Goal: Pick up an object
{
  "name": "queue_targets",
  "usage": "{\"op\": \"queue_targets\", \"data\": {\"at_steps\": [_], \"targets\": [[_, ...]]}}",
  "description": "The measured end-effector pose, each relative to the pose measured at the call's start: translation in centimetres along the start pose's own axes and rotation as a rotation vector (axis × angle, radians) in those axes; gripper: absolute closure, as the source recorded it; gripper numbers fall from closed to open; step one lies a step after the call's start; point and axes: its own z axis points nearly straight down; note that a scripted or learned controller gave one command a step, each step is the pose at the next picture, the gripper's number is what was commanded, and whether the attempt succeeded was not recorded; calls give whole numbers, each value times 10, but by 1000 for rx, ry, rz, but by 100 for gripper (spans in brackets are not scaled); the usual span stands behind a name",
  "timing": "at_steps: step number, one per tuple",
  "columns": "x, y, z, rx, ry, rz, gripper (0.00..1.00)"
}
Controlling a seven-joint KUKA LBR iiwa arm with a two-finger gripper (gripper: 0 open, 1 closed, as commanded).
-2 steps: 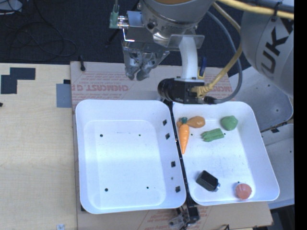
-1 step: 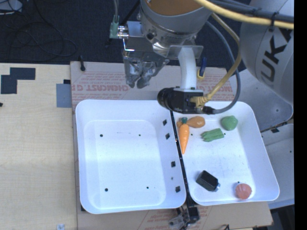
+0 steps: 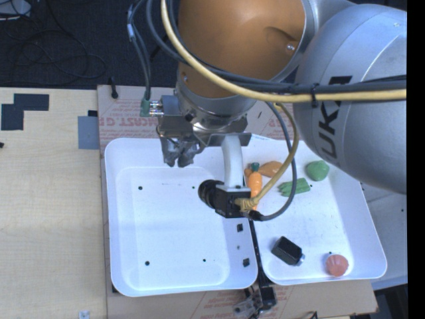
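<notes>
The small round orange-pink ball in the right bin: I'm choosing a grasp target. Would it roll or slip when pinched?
The small round orange-pink ball looks rounded, so a nudge would probably roll it. It lies near the right white bin's front corner, whose walls might stop it. Its surface looks smooth, so an off-centre pinch may slip.

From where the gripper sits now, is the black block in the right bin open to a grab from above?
Probably yes. The black block lies alone on the right bin floor, apart from the pink ball, with nothing over it. The gripper hangs over the left bin, so it must cross over.
</notes>
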Motion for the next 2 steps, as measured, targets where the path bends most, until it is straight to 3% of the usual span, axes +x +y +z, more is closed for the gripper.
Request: {"op": "queue_targets", "data": {"at_steps": [1, 2], "targets": [[-66, 37, 47, -6, 3, 3, 100], [-23, 76, -20, -17, 8, -5, 100]]}}
